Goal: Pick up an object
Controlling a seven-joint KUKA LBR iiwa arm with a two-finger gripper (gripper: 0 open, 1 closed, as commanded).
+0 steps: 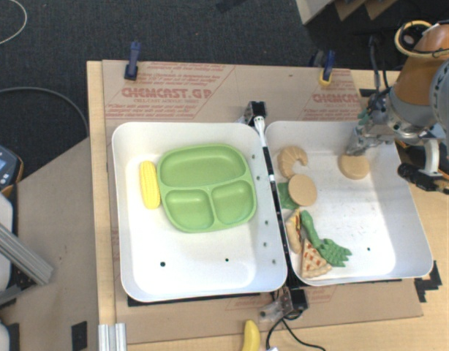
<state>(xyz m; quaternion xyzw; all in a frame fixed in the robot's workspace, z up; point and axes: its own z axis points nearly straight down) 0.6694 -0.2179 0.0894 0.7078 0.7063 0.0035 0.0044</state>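
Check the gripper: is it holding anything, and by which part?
Cannot tell. The gripper sits low in the right bin, just above a round tan piece, but the view doesn't show a hold.

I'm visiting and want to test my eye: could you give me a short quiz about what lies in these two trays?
1. True or false: the green divided plate lies in the left bin.
2. What lies just left of the plate? A) a yellow corn cob B) a red apple C) a blue cup
3. Fill in: the hand hovers over the right bin, right by a round tan ____.

Key
1. True.
2. A, the yellow corn cob.
3. Cookie: the round tan cookie near the bin's far edge, apart from the food pieces crowded along its left wall.
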